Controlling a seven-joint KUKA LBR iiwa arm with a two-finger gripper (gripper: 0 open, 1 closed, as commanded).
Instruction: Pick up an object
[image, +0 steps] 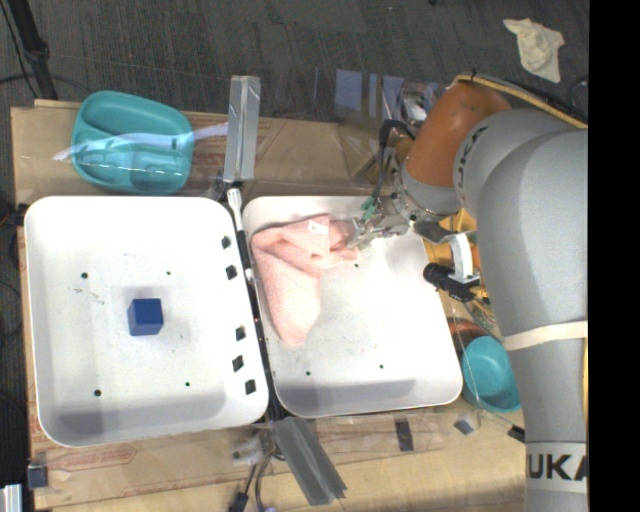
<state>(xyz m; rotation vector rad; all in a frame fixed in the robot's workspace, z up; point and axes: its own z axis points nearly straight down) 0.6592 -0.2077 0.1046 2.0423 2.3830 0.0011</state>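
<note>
Pink cloth (292, 275) in rt white bin (400, 390) — tool (368, 226) at its edge, finger state unclear — wood bench (150, 455).

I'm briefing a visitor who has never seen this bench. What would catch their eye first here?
Likely the bulky grey arm with its orange band, filling the right side, its end effector down at the upper edge of the right white bin. There it meets a crumpled pink cloth. In the left white bin, a small blue cube sits alone.
</note>
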